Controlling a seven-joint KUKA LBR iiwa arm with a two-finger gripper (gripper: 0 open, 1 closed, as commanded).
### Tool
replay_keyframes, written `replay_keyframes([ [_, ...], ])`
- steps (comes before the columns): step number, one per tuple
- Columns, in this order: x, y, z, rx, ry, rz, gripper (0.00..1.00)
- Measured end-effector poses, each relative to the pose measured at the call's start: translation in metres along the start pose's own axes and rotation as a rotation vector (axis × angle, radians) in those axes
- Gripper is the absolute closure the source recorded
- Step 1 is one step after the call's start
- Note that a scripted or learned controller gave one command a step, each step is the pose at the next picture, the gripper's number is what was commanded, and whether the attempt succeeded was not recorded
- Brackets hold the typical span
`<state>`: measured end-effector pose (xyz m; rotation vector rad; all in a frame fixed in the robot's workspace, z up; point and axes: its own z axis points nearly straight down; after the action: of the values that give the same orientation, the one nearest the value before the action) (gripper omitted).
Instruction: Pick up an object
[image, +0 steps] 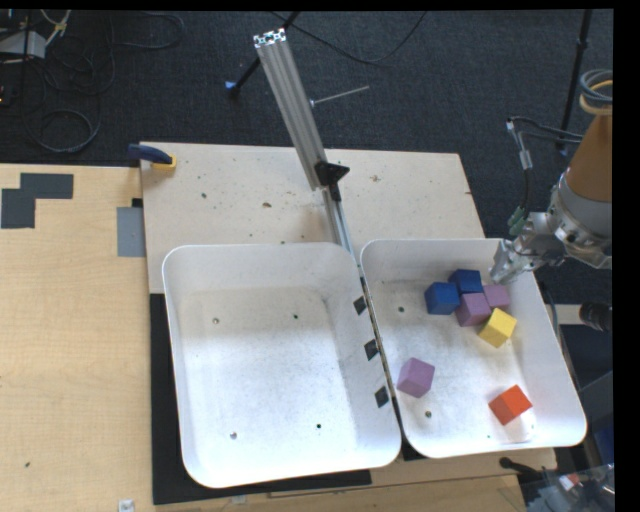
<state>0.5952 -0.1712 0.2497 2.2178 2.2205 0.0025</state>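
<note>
Orange cube (511, 404), lone purple cube (416, 377) nearest camera, well below jaws. Yellow cube (498, 327), purple cube (473, 307), blue cubes (442, 297) cluster just beside gripper (501, 270). Jaws' state: cannot tell. Nothing lifted; grasp and lift remain.

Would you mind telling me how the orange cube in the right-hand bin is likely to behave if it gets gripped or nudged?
The orange cube looks rigid, with flat faces, so it should slide rather than roll. It is small and probably light. It sits near the right bin's corner wall, apart from the other blocks, so a nudge could trap it there.
</note>
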Motion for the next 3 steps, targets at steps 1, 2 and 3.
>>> replay_keyframes([
  [1, 0.048, -0.006, -0.005, 0.006, 0.004, -0.003, 1.00],
  [2, 0.103, -0.011, 0.011, 0.008, 0.004, -0.003, 1.00],
  [3, 0.158, -0.019, 0.004, 0.007, 0.004, -0.004, 1.00],
])
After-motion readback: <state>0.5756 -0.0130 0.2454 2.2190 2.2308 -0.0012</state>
